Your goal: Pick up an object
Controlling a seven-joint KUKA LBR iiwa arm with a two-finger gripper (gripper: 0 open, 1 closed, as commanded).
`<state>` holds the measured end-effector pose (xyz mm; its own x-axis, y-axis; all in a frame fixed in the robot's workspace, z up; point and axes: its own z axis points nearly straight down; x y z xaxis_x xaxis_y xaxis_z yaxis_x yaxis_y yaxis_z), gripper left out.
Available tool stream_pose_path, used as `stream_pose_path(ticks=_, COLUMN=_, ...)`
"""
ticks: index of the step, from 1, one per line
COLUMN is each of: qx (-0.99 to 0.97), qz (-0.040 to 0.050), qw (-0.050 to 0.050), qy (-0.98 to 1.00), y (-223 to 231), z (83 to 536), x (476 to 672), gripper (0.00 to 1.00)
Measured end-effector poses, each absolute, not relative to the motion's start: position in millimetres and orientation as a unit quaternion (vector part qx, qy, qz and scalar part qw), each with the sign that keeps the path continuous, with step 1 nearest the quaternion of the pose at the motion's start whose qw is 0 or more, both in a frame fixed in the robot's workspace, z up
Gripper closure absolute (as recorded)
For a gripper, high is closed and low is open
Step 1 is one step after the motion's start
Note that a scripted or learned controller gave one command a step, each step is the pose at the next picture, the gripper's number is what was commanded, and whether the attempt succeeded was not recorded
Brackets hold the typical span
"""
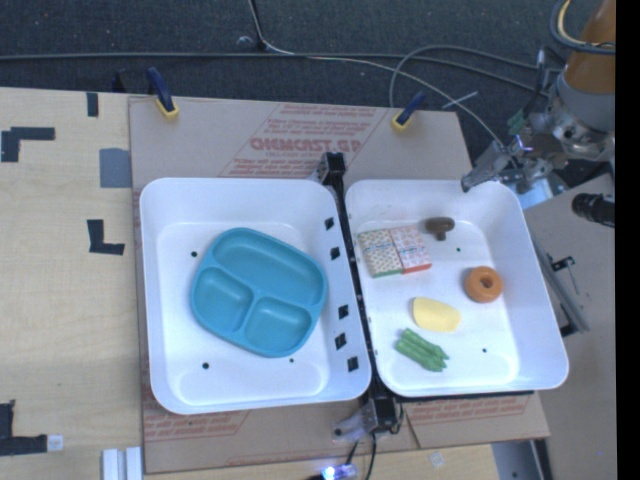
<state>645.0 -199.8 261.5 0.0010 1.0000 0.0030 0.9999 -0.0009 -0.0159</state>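
The right bin (pixel 530 268) holds a patterned flat box (pixel 394 250), a small brown mushroom-like piece (pixel 439 227), an orange doughnut (pixel 483 284), a yellow lemon-like piece (pixel 436 314) and a green pea pod (pixel 421 350). My gripper (pixel 500 168) hangs above the right bin's far right corner, apart from every object, with nothing seen between its fingers. The grey arm with its orange band (pixel 590 28) rises behind it at the upper right.
A blue divided plate (pixel 259 290) lies in the left bin (pixel 165 268). Black clips (pixel 340 258) line the seam between the bins. Cables (pixel 420 63) run across the dark floor behind, and two clamps (pixel 163 96) hold the cardboard base.
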Motion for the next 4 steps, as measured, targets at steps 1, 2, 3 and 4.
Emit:
stream_pose_path(ticks=1, qx=-0.706, qz=0.0019, qw=0.003, qy=-0.708, y=-199, z=268, x=646.8, gripper=0.00)
stream_pose_path(ticks=2, qx=-0.707, qz=0.0040, qw=0.005, qy=-0.708, y=-200, z=199, x=644.2, gripper=0.00)
stream_pose_path(ticks=3, qx=-0.707, qz=0.0039, qw=0.005, qy=-0.708, y=-204, z=144, x=633.9, gripper=0.00)
stream_pose_path(ticks=4, qx=-0.707, qz=0.0012, qw=0.001, qy=-0.707, y=-204, z=90, x=634.3, gripper=0.00)
